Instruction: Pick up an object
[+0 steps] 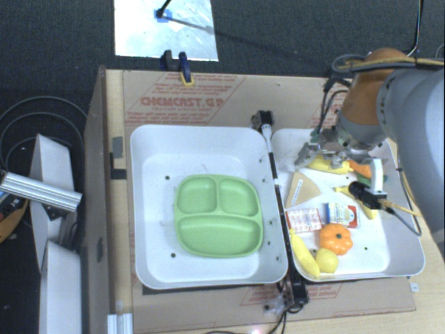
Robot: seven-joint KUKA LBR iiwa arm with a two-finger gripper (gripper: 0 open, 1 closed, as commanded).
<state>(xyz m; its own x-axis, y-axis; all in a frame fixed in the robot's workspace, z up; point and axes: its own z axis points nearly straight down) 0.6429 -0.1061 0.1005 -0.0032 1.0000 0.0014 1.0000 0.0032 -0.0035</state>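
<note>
Grey pincer (325,152) observed low over the far part of the right bin (393,252), at the end of the grey arm (414,110), which enters from the right with its orange band (365,92) above the wrist. Whether the pincer is apart or together cannot be told from this angle; nothing is seen clamped in it.

Contents of the right bin, noted in order from far to near:
- yellow piece (321,164), directly below the pincer and appearing to touch it; actual contact cannot be confirmed
- orange piece (359,168), just right of the yellow piece
- beige wedge (302,186), lying flat near the bin's left wall, just nearer the camera than the pincer
- red-and-white packet (304,220), flat, just below the wedge
- small carton (341,214), white with blue and red print, beside the packet on its right
- orange pumpkin (335,238), touching or nearly touching the carton's near edge
- lemon (327,261), just in front of the pumpkin
- banana (300,245), stretched along the left wall, its near end against the lemon

Left bin (160,158) holds one green divided plate (219,214), lying flat at centre, well apart from the pincer

Both bins rest side by side on a brown printed sheet (188,97)
</note>
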